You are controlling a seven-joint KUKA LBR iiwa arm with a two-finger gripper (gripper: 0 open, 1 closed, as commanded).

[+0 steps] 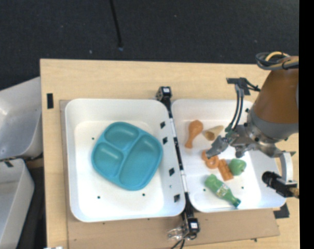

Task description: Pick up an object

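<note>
Hovering hand above orange toys

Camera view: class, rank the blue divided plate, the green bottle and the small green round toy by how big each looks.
1. Blue divided plate, by far the largest.
2. Green bottle.
3. Small green round toy, the smallest; it lies beside the tool.

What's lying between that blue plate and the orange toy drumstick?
In the camera view, bare white bin floor, then the two bins' touching rims, separate the blue plate from the drumstick.
</note>
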